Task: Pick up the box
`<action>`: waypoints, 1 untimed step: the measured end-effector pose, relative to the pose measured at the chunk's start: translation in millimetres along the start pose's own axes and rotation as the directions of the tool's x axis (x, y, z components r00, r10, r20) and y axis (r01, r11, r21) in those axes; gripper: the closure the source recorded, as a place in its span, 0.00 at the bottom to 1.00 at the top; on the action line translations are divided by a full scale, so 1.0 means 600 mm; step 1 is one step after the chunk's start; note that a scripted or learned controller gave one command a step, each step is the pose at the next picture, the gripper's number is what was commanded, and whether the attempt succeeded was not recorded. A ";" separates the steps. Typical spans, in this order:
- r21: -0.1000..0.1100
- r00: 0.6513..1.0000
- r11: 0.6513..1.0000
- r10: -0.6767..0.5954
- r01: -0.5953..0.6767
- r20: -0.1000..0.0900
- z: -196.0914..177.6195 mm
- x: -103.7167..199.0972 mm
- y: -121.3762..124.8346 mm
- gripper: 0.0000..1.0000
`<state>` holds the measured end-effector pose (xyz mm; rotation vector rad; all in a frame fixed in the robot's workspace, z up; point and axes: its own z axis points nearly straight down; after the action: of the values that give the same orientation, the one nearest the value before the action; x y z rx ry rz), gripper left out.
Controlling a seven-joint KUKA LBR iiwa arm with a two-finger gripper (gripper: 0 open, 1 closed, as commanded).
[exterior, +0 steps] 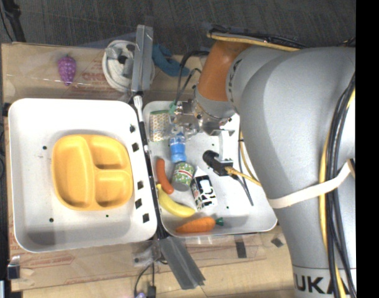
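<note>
**Box lying in a crowded right bin**

We are finding the box (203, 191) in the lower half of the right bin (256, 215), well apart from the left bin (28, 123) and the yellow tray (93, 169) sitting in it.

Room around the box is lying mostly on one side. To its right, bare white floor is running out to the bin's right wall. To its left, things are pressing in. A green can (184, 174) is sitting just beside its upper corner, a banana (173, 205) is curving in just beside its lower left, and a carrot (196, 225) is lying just below it, along the bin's lower wall. A red sausage (163, 175) is lying farther left, by the wall the two bins share.

The box is showing as a small black oblong with white markings on its upper face. Its long axis is running nearly up and down the view, leaning slightly from upper left to lower right.

The arm (288, 104) is covering the bin's upper right, with the jaws hanging near a blue bottle (177, 149), well apart from the box. We cannot tell whether they are released or clenched.
</note>
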<state>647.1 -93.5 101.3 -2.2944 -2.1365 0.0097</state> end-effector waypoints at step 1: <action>-0.007 0.901 0.901 -0.434 0.434 0.004 -0.151 0.031 -0.029 1.00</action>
<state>632.0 -74.0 192.3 -1.7647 -2.5988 0.0012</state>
